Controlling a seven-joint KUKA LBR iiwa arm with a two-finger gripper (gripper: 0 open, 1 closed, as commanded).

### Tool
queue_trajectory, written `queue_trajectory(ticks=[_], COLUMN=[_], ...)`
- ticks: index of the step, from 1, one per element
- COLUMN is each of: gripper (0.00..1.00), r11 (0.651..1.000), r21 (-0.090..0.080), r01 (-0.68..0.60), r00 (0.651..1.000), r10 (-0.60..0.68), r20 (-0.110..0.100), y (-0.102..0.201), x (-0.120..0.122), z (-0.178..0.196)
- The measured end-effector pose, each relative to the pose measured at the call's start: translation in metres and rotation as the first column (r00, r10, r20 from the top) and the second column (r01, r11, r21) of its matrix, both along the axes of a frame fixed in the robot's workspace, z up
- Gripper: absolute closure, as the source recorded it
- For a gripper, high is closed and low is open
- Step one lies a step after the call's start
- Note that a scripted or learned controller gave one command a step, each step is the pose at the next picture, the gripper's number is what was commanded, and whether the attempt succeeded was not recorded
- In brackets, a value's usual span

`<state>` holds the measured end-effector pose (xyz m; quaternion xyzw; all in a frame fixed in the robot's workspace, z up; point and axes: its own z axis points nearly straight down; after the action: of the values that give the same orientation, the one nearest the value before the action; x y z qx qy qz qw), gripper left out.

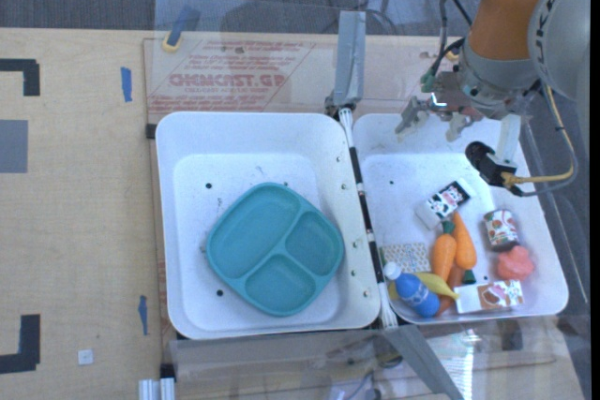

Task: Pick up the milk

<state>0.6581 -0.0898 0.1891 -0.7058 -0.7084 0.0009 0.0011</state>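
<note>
Approach step: splayed, empty gripper (433, 117) hovers at right bin's far edge; small black-and-white cow-print milk carton (446, 201) lies nearer. Next: descend, straddle carton.

Milk (446, 202): small white carton with black cow-patch print, lying tilted on its side in the right bin, just above the carrots, not gripped.

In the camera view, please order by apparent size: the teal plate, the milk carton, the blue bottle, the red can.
1. Teal plate, clearly largest.
2. Milk carton and blue bottle: they look alike, so no ranking.
3. Red can, slightly smaller.
</note>
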Motion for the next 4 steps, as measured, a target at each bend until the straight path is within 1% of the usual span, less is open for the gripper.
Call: queue_trajectory(ticks=[1,2,3,4], gripper=[0.00,0.00,1.00,0.00], r11=[1.000,1.000,1.000,1.000], r21=[-0.002,0.000,0.000,-0.001], r01=[-0.008,0.016,0.025,0.024], r00=[1.000,1.000,1.000,1.000], r10=[0.008,-0.016,-0.025,-0.024], r20=[0.007,0.013,0.018,0.018], y=[-0.032,-0.086,-0.089,-0.089], x=[-0.055,-0.096,-0.096,-0.096], z=[-0.074,-0.100,-0.090,-0.090])
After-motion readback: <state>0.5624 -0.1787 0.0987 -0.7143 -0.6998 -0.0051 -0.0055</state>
